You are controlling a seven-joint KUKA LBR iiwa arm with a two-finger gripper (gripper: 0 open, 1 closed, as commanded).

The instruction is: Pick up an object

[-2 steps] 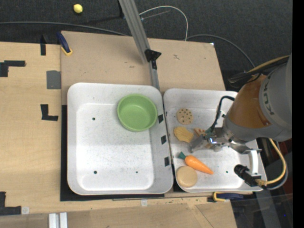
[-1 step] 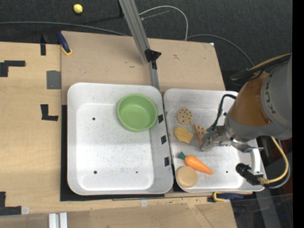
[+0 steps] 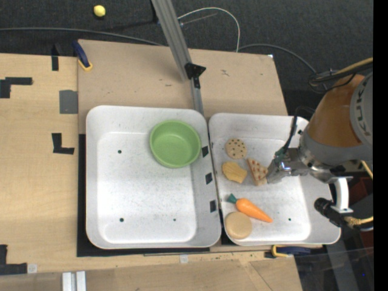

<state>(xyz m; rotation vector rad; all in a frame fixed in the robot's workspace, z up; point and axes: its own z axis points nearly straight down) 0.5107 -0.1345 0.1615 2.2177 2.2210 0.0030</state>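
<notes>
The right bin holds a round speckled cookie, a yellow pastry piece, a brown wedge-shaped slice, an orange carrot and a tan round bun. A green bowl sits at the upper right of the left bin. My gripper is low in the right bin, right beside the wedge slice on its right edge. The wrist hides the bin floor behind it. I cannot see anything held.
A grey pole slants down to the seam between the bins. The arm's orange and grey body covers the right bin's right side. A yellow ball lies on the dark floor far back.
</notes>
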